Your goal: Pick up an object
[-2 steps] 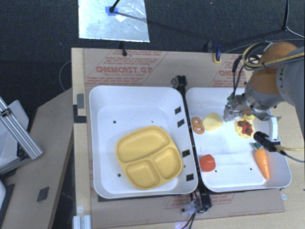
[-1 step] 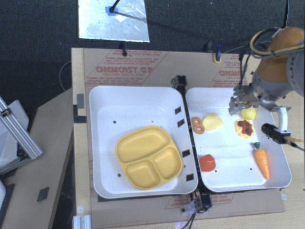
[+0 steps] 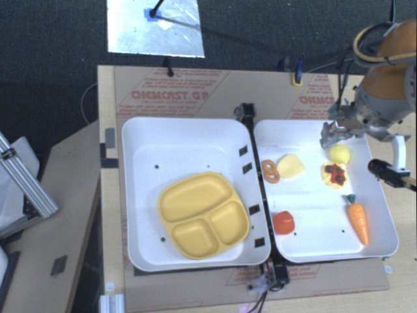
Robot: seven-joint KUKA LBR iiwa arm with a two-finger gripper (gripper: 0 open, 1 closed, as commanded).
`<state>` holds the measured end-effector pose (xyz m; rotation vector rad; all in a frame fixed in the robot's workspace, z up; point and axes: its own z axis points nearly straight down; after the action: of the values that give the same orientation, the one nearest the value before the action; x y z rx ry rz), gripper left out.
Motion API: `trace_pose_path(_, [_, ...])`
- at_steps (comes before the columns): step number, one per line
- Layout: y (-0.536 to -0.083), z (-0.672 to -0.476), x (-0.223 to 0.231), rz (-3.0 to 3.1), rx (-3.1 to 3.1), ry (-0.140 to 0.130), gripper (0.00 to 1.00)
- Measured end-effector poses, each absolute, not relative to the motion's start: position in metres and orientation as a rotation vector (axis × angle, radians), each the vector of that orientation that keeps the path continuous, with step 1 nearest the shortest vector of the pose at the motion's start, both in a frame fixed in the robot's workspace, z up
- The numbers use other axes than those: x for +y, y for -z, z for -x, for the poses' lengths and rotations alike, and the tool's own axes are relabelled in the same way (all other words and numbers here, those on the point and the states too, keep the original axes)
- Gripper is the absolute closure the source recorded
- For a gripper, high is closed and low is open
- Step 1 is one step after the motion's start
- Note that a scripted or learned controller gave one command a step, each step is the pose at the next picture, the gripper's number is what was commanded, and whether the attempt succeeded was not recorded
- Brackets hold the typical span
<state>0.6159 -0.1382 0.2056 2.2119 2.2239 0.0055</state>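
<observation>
On the cardboard-topped desk (image 3: 195, 87) we see a glossy three-compartment yellow tray (image 3: 203, 214) and a tapered carrot (image 3: 358, 222); the metal hand (image 3: 333, 134) hangs beside a round lemon (image 3: 339, 154), grip state unclear.

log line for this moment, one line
arm: over right bin far corner | hand: above yellow lemon, grip state unclear | held: nothing seen | left bin: yellow tray

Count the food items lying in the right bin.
6: a pretzel beside a yellow wedge near the divider, a tomato in front, a lemon under the gripper, a small pizza below it, a carrot at right. None seems hidden.
</observation>
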Motion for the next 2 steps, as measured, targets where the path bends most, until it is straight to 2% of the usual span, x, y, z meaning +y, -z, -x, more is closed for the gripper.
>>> trace_pose_path(1, [-0.238, -0.617, -0.138, -2.211, 2.225, -0.005, 1.00])
trace_pose_path(2, [-0.246, -0.614, -0.087, -2.210, 2.232, -0.004, 1.00])
